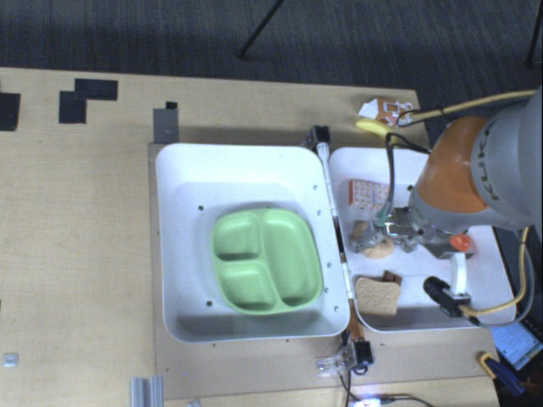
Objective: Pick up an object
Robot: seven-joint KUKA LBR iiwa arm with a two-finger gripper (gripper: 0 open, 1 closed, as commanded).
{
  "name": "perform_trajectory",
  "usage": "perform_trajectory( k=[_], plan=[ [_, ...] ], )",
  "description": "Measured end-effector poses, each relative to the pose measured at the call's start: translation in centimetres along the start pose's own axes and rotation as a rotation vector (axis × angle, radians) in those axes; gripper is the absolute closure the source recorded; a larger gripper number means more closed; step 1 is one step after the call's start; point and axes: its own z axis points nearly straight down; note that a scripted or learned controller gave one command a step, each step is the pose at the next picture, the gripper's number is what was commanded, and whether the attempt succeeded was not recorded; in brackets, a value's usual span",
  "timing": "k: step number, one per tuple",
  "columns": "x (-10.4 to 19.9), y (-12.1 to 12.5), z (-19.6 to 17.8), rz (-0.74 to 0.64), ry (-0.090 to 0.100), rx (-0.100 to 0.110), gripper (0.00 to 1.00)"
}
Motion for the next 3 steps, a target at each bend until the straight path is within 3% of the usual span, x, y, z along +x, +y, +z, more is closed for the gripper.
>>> perform_trajectory(
  k=[1,2,3],
  plan=[
    [0.1,0.2,-1.1,-0.001,0.001,-0.005,1.0],
    [8.3,1.4,-9.9,-0.003,0.003,0.0,1.0],
    [12.4,-5.7,-15.0,-0.003,0.002,0.002,1.0]
  ],
)
